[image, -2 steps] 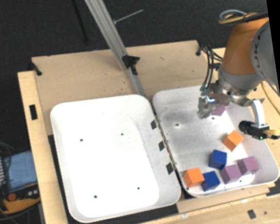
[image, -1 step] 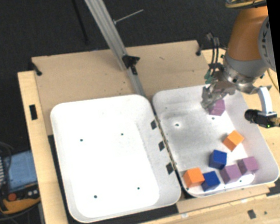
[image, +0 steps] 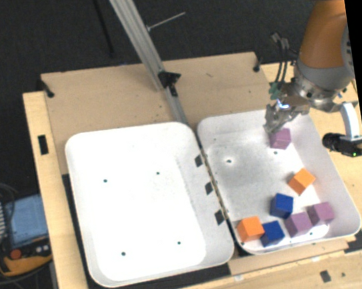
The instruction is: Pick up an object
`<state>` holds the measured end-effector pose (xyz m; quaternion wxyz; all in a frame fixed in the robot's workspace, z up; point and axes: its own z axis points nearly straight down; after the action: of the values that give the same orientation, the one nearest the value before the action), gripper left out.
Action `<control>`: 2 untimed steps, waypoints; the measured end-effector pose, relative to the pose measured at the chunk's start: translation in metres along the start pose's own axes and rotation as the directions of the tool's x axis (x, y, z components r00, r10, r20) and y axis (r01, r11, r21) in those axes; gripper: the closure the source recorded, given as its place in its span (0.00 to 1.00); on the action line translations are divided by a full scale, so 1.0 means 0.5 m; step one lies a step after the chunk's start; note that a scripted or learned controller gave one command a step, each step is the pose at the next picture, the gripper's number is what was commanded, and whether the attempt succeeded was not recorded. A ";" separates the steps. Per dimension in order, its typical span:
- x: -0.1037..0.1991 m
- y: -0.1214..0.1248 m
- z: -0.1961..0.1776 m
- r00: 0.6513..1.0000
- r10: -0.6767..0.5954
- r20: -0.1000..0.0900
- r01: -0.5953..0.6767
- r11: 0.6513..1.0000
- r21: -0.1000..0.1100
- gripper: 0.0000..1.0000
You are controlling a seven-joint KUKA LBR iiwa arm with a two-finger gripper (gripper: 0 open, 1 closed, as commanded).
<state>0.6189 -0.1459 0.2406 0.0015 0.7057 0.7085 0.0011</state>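
Note:
In the right bin (image: 241, 185), my gripper (image: 278, 128) hangs over the upper right part, reaching in from the right. A purple cube (image: 280, 139) sits right at its tips, gripped between the fingers, and the gripper is shut on it. Lower in the same bin lie an orange cube (image: 301, 181), a blue cube (image: 282, 205), a second orange cube (image: 250, 228), a second blue cube (image: 272, 233) and two purple cubes (image: 298, 223) (image: 323, 212).
The left bin (image: 142, 200) lies beside the right one, with a row of dark clips (image: 209, 187) along the divide. A slanted metal rail (image: 142, 42) rises from behind the bins. A black fixture (image: 342, 143) sits off the right bin's right rim.

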 end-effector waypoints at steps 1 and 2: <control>0.118 -0.031 0.009 1.000 -0.002 -0.001 0.002 1.000 0.004 1.00; 0.219 -0.052 0.027 1.000 0.001 -0.001 -0.001 1.000 0.003 1.00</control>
<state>0.5926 -0.0363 0.2272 0.0000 0.7061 0.7081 0.0002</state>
